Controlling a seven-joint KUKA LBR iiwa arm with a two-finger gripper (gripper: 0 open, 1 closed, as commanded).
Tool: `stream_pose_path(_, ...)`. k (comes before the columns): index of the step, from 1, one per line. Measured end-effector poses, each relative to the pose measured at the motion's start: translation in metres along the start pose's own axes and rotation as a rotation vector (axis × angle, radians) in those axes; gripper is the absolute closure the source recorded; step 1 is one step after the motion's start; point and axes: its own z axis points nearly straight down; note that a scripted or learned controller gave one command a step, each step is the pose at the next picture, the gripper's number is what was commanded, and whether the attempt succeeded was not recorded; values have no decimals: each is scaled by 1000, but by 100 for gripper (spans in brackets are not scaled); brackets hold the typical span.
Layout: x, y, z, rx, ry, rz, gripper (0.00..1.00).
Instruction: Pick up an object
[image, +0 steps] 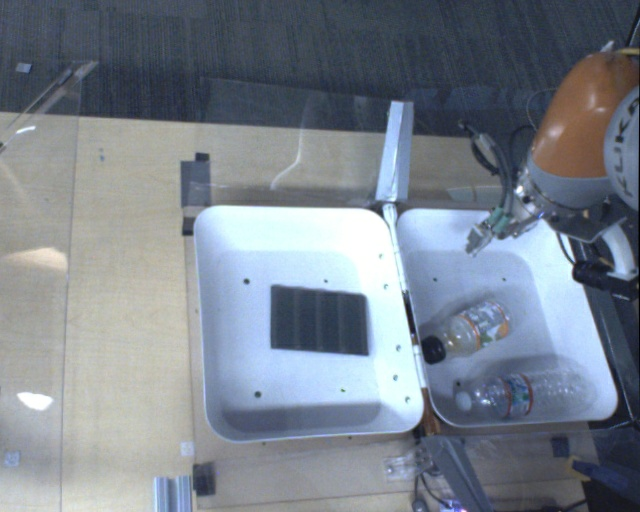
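Up by the far wall of the right bin (560, 262), the gripper (484, 236) hangs with nothing in it, too small and blurry to tell its state. Below it lie two see-through plastic bottles, well apart from it: one with a black cap (468, 330) and, farther off, one with a white cap (520, 393). Both are round and smooth, so they could roll or slip away when squeezed; farther out, the left bin (230, 300) holds a flat, dark ridged pad (320, 320).
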Motion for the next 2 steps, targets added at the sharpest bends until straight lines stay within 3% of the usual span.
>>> stream_pose_path(1, 0, 0, 0, 1, 0, -1, 0)
stream_pose_path(2, 15, -82, 108, 4, 4, -89, 0)
